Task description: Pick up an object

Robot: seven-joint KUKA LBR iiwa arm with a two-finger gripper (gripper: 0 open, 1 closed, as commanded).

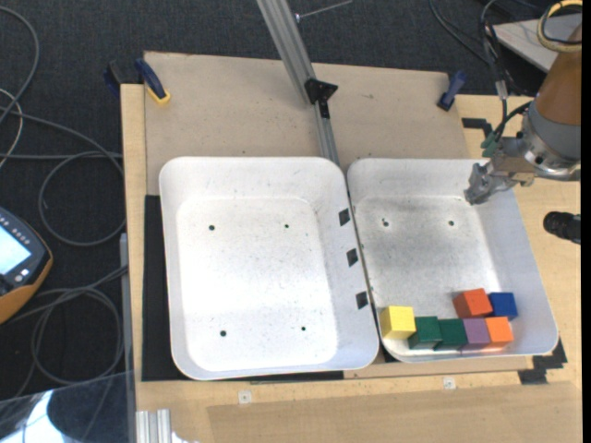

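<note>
Camera view: pincer point(481, 188) tips indistinct.

The arm point(559, 109) was grey, with an orange band above the wrist (a dull, tan-like orange). Thin cables ran beside its metal gripper point(480, 188).

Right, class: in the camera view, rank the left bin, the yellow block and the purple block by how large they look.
1. Left bin, by far the largest.
2. Yellow block.
3. Purple block, partly hidden by neighbouring blocks, so the gap with yellow is unsure; they may be alike.
</note>
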